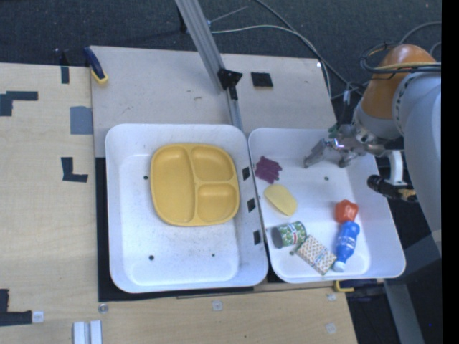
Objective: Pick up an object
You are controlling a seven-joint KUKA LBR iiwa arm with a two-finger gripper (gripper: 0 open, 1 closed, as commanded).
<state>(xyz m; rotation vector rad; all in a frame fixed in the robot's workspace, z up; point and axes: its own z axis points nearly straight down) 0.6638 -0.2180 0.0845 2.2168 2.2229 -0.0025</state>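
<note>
Well off to my claw's (pixel 331 153) far side lies the big yellow plastic divided tray (pixel 194 183), alone in the other white bin (pixel 129 264). In my own white bin (pixel 387 264), below my claw, which hangs spread and empty, sits the blue plastic bottle (pixel 346 243): probably light, stiff, slick and apt to roll, so I'd pinch across its body. Around it lie a patterned box (pixel 315 254), yellow soft lump (pixel 280 199), green can (pixel 290 233), purple scrap (pixel 267 168), orange piece (pixel 346 210).

One fixed cam above bench, looking down at a slant, far enough to take in both bins w/ margin; arm's claw (pixel 329 153) sits upper right of frame.
</note>
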